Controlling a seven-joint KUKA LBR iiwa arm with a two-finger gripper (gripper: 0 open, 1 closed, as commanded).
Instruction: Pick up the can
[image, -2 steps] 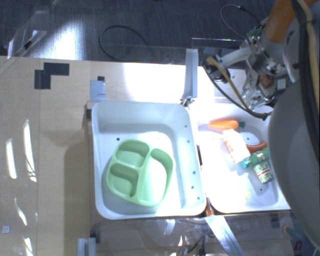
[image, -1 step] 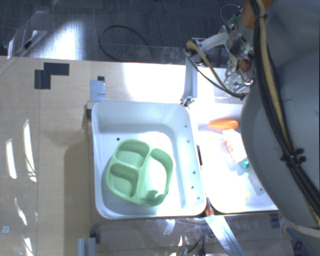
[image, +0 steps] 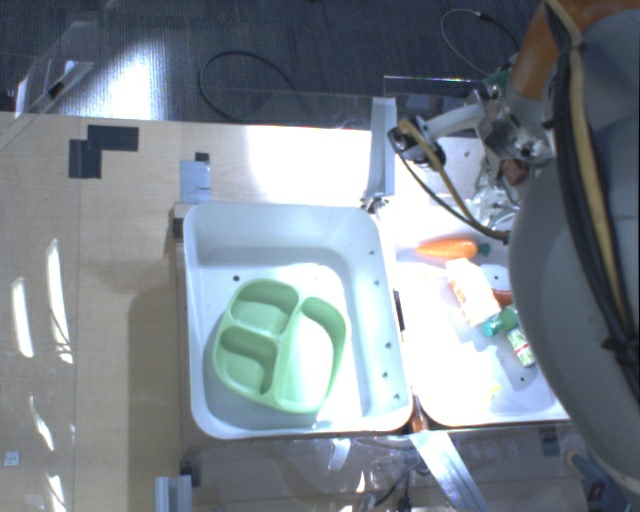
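left bin (image: 200, 330): green tray (image: 278, 345), three compartments. right bin (image: 440, 390): carrot (image: 447, 247), white pack (image: 470, 293), small green bottle (image: 510, 335). gripper (image: 495, 195) low at right bin's far end by something shiny, maybe the can, can't tell. grip state: can't tell.

A pale wood-grain surface (image: 90, 300) fills the left and middle of the scene, with black square markers (image: 100, 148) near its far left corner. Beyond the far edge lies dark carpeted floor (image: 300, 40), where a thin black cable (image: 245, 85) loops. Bright light washes out the far middle of the surface and glints off a clear panel at the left. Metal framing (image: 382, 150) stands upright at the far middle.
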